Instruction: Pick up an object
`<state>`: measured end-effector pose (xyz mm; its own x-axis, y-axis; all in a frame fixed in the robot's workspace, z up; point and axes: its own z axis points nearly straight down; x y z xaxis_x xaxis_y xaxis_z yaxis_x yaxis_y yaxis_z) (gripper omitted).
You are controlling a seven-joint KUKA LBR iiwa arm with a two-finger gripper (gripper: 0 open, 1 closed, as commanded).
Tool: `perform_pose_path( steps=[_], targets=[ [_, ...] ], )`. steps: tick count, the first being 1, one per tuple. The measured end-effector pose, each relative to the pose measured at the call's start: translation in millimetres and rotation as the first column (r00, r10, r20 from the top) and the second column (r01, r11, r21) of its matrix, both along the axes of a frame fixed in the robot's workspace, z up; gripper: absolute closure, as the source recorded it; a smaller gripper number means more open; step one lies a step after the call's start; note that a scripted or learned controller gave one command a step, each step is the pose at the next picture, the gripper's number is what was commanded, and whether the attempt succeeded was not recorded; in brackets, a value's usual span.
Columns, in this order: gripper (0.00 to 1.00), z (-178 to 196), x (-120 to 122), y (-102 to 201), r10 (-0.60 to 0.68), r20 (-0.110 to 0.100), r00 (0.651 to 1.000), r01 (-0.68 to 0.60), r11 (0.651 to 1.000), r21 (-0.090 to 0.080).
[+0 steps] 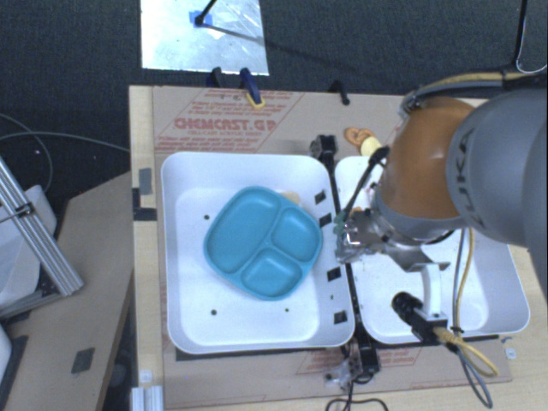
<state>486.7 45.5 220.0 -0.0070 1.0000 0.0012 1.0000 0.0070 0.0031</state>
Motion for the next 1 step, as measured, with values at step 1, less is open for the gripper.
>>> perform_pose_path(
  steps=[1],
  targets=[
    [1.00,-37.8,-0.6,20.6,-0.001,-0.005,1.000,0.001,1.000,-0.001]
  ],
)
